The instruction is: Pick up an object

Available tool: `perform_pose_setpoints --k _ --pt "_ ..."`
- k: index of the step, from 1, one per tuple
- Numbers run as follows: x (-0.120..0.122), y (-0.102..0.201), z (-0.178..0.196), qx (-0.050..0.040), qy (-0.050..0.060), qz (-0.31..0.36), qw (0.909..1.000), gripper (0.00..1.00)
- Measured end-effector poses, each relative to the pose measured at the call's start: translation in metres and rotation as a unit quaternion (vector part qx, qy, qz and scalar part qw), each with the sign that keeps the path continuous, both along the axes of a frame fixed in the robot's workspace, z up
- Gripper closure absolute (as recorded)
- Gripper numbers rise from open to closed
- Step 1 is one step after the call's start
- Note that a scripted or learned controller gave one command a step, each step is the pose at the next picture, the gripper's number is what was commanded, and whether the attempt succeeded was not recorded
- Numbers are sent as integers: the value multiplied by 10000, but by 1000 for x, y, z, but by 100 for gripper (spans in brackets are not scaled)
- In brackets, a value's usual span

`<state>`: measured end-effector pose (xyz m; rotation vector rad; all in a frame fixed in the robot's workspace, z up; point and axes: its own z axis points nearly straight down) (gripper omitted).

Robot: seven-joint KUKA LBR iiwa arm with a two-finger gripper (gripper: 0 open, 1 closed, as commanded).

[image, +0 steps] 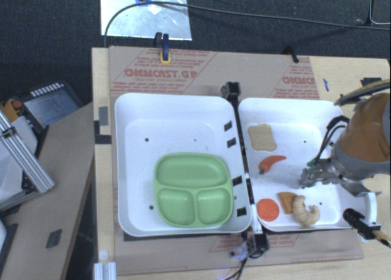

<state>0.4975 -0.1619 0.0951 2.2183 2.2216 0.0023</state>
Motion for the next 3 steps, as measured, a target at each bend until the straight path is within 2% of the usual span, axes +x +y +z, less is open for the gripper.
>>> perform_pose_setpoints --k 2,3 --pt "17 -11 105 -9 -15 10 10000 100" --pt "18 -11 135 -6 -12 13 10000 100"
